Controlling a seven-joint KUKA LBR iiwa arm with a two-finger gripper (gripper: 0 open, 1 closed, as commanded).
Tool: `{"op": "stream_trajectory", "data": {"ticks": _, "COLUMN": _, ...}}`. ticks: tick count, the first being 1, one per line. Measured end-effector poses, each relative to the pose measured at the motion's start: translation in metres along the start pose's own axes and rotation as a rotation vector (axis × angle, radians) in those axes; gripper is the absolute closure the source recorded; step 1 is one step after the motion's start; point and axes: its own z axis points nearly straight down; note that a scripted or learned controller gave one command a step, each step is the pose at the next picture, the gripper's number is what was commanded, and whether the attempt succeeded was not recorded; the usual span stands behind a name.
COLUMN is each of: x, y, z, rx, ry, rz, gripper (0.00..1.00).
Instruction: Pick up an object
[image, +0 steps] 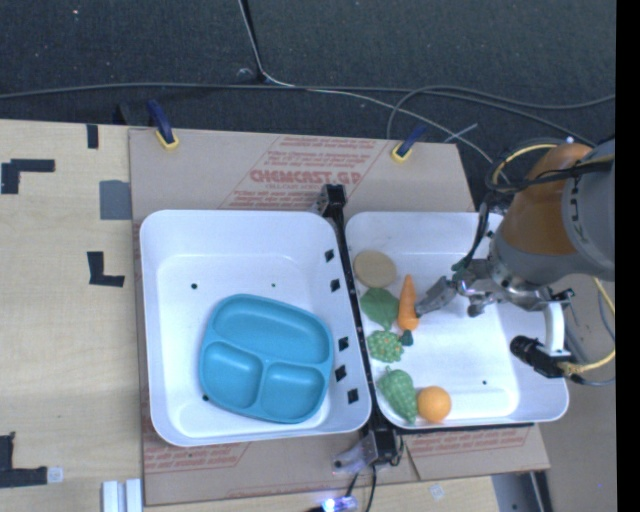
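Left bin (160, 240): I see one blue divided tray (265, 358) lying flat, toward its 6 o'clock side.
Right bin (530, 405): I count a tan disc (375, 268) at 11 o'clock; an orange carrot (407, 302) just beside it; three green vegetables along the 9 o'clock wall; an orange ball (434, 403) at 7 o'clock, touching the lowest green piece (398, 392).
Gripper (432, 298): it reaches in from 3 o'clock, tip just beside the carrot; I cannot tell whether it is spread or closed, nor whether it touches the carrot.
Hard to make out: the middle green piece (385, 346) is bumpy but blurred; the upper one (379, 305) is smooth.
Writing: red print on the cardboard (290, 175) at 12 o'clock reads roughly "CHEMCAST GP"; smaller lines are illegible.
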Motion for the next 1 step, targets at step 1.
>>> {"op": "stream_trajectory", "data": {"ticks": 1, "x": -0.0003, "y": 0.0010, "z": 0.0323, "rx": -0.008, "ry": -0.004, "rz": 0.000, "gripper": 0.00}}
